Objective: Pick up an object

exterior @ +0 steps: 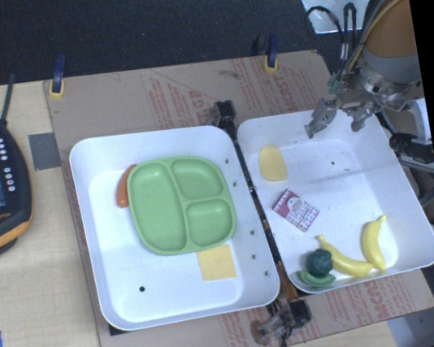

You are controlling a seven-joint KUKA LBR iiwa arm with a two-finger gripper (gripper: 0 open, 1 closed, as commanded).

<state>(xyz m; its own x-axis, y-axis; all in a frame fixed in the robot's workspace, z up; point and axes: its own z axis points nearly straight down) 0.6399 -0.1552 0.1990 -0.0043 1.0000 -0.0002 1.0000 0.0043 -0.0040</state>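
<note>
From the overhead camera: gripper [334, 113] hanging over the far edge of the right bin [383, 182], fingers spread open and holding nothing, well apart from every object below. In the same bin, a pale yellow block [272, 162] near the far left corner, a small red-and-white packet [296, 210] toward the middle, and along the near edge a dark green round item [319, 265] touching a banana [346, 259], a second yellow banana [374, 243] just beside. In the left bin [124, 308], a green divided plate [181, 203] overlapping an orange piece [123, 188] at its left, a yellow square [217, 263] just below.
</note>
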